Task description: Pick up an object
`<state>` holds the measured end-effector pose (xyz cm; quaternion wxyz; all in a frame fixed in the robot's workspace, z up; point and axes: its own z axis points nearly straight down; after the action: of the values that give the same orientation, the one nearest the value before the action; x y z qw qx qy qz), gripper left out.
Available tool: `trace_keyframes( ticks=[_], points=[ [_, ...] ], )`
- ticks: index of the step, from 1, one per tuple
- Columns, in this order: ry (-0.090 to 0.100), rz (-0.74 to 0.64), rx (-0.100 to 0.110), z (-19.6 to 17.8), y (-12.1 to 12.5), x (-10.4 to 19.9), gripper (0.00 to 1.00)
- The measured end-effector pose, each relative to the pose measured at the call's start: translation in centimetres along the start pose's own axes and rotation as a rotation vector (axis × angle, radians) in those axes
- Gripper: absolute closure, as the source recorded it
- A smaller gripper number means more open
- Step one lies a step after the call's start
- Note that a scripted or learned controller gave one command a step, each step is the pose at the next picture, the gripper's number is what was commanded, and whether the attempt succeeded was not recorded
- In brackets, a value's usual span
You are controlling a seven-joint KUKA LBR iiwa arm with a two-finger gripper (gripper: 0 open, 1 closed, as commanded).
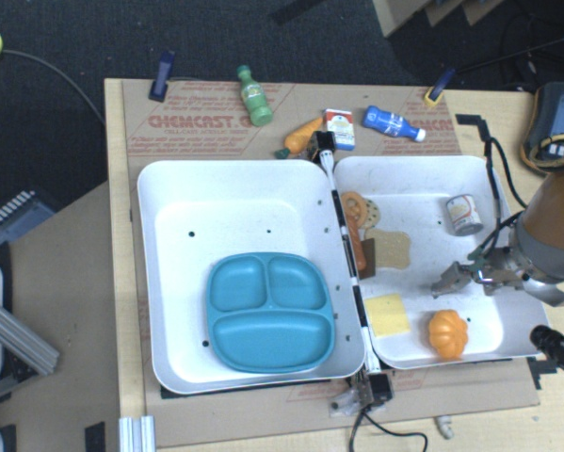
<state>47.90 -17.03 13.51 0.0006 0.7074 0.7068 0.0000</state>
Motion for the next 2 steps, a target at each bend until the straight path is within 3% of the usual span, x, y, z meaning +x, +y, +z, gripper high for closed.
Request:
trace_keyframes(
  ticks=[1,2],
  points=[
    [0.000,-0.002,-0.002,-3.7,7.0,0.8,0.00],
    [0.001,-0.001,0.001,4.9,12.7,-3.9,0.00]
  ],
)
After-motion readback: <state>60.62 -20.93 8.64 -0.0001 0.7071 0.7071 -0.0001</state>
